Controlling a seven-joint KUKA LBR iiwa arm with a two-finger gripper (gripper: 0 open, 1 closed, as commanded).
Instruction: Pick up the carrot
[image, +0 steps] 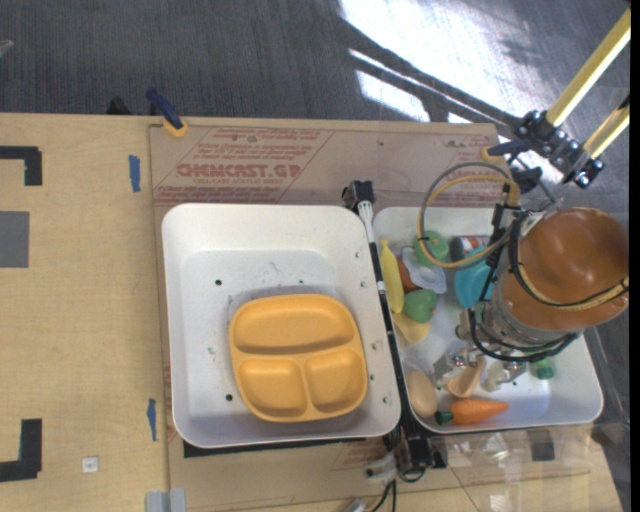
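From the camera view I see the small orange toy carrot with a green tip (477, 409) lying flat near the front wall of the right shallow white bin (585, 395), lower right of the frame, just beside a tan rounded toy (423, 393). I judge it light, stiff and smooth, probably plastic, so it may slip or roll; the thick middle, gripped across its width, looks the best hold. The tool (487, 372) hangs under the grey arm with the orange band (562, 262), just above the carrot amid the clutter. I cannot tell how its tip is set, and I see nothing in it. The yellow 3-compartment plastic tray (297, 355) sits in the left white bin (190, 300).
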